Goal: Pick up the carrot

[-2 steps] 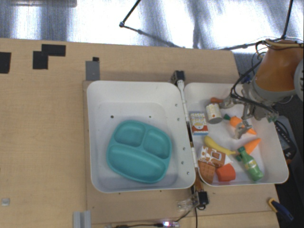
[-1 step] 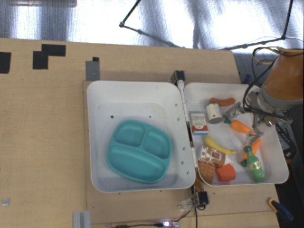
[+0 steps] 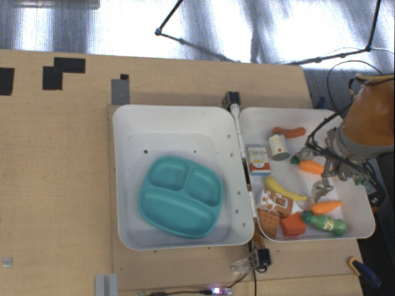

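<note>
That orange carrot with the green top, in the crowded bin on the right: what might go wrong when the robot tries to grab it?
1. Two orange carrots lie close together: one under the wrist, another below the gripper. The arm could nudge one while reaching for the other.
2. The lower carrot touches a green plastic vegetable and sits near a red block, so the gripper might catch those instead.
3. The yellow toy banana lies just left and may get pushed.

bins point(image 3: 123, 165): white | divided plate point(image 3: 180, 196): teal | carrots point(image 3: 308, 165) point(image 3: 325, 207): orange, green tops | banana point(image 3: 284, 190): yellow | sausage point(image 3: 289, 131): red-brown | bottle point(image 3: 326, 224): green | block point(image 3: 292, 225): red-orange | arm band point(image 3: 370, 113): orange | bench point(image 3: 55, 184): tan
</note>
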{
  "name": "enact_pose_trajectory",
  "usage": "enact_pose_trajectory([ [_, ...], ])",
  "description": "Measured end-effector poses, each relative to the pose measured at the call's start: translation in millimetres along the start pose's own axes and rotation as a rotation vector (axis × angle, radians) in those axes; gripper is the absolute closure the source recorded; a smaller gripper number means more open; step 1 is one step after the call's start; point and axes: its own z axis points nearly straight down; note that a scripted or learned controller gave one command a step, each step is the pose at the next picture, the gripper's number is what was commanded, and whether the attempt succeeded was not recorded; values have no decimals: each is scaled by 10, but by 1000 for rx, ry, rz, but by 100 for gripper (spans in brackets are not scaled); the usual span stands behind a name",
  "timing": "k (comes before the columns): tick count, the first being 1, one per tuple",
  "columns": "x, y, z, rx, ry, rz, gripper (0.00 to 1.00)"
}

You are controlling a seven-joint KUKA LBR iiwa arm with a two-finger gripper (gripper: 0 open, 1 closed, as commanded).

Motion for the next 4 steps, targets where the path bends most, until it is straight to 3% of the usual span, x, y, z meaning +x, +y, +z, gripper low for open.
enact_pose_trajectory([
  [1,-410,169,15,-4,6,-185,0],
  [2,-51,54,6,-3,0,-428,0],
  [3,198,186,-6,0,-4,-642,0],
  [4,-8,-64,12,-8,4,-558,0],
])
